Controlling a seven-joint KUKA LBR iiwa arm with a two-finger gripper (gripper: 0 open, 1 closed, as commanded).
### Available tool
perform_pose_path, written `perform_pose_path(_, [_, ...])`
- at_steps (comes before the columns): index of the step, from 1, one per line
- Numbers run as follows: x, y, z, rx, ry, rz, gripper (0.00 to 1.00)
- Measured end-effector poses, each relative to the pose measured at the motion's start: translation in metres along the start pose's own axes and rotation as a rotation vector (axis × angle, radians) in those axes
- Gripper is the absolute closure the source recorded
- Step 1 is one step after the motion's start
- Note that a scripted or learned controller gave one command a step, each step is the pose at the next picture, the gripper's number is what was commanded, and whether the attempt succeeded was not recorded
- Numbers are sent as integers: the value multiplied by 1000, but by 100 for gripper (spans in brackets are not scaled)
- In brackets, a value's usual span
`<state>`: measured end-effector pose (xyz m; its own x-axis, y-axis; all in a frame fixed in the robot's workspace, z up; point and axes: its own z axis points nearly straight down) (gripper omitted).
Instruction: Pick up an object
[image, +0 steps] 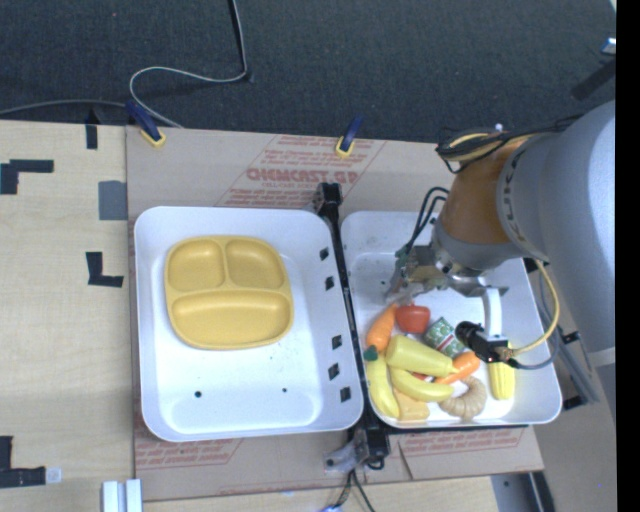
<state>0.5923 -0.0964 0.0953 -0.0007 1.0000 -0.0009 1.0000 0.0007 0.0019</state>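
The gripper (408, 283) hangs in the right bin (520, 400), just above the tomato (412, 318); its grip cannot be told. The carrot (380, 331) points toward lower left.

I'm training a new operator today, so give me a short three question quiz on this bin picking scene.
1. True or false: the yellow divided plate lies in the left bin.
2. Which bin is the end effector over? A) left B) right
3. What red item lies beside the carrot?

Key: 1 true. 2 B. 3 the tomato.
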Motion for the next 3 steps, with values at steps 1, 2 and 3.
perform_pose_path(1, [0, 0, 0, 1, 0, 0, 0])
perform_pose_path(2, [2, -14, 9, -2, -1, 0, 0])
perform_pose_path(3, [2, -13, -1, -3, -1, 0, 100])
